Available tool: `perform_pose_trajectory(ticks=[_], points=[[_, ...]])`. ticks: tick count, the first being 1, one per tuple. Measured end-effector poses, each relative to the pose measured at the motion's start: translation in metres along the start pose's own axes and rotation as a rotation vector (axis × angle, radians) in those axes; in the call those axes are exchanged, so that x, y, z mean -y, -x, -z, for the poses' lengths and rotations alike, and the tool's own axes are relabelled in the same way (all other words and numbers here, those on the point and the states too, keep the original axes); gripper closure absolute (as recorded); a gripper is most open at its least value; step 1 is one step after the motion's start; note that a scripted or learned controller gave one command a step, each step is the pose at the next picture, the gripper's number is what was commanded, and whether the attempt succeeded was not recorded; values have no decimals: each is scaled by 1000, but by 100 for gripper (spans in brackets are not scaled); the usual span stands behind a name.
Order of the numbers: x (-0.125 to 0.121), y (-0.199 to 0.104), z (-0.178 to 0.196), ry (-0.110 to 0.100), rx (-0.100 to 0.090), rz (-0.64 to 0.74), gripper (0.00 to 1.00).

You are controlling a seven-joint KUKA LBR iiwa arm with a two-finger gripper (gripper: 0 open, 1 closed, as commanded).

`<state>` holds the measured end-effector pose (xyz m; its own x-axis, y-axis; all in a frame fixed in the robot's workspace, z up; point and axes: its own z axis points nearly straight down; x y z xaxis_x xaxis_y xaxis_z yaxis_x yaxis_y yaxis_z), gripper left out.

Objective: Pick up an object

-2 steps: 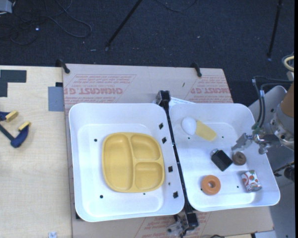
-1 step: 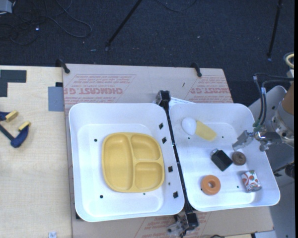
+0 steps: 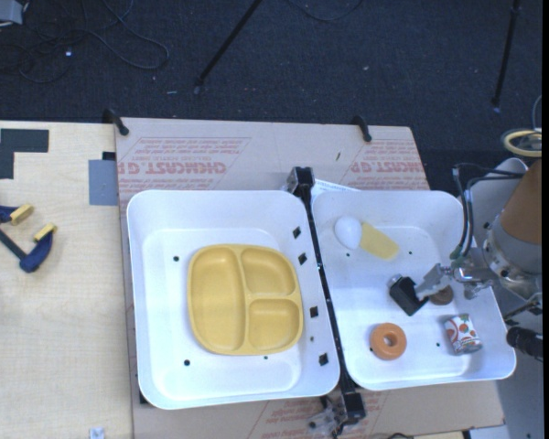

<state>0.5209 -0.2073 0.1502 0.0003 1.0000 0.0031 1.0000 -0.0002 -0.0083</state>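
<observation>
Two shallow white bins sit side by side on a cardboard sheet (image 3: 210, 158), and the gripper (image 3: 450, 282) is low over the floor of the right bin (image 3: 439, 204), close to the wall on the arm's side. Whether the gripper is open or closed cannot be told (its tip is small and lost among grey metal parts), and nothing can be seen held in it. Right at the gripper's tip, touching it or just beneath it, is a small brown thing (image 3: 443, 294), too small to name. Nearer the camera than the gripper and off to the view's left lies an orange-brown doughnut (image 3: 388, 341), flat on the bin floor and apart from the gripper. Also nearer the camera, almost straight down the view from the gripper, is a small white can with red print (image 3: 462, 333), lying tilted, near the doughnut but not touching it. Farther from the camera and to the view's left of the gripper lie a pale yellow block (image 3: 379, 241) and a white egg (image 3: 348, 232), just beside each other and well apart from the gripper. Past the bins' shared walls, well away from the gripper, the left bin (image 3: 165, 218) holds a yellow divided plate (image 3: 245, 298) with three compartments, lying flat. Behind the gripper, the grey arm (image 3: 517, 245) comes in from the view's right.
</observation>
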Motion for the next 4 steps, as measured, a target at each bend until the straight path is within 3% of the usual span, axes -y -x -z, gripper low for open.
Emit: perform_pose_trajectory(ticks=[1, 2, 3, 4], points=[[-1, -1, -38, 7, -3, 1, 0], [-6, 1, -41, 22, 5, 0, 0], [-8, 0, -32, 25, 0, -3, 100], [-11, -6, 29, 10, 4, 2, 100]])
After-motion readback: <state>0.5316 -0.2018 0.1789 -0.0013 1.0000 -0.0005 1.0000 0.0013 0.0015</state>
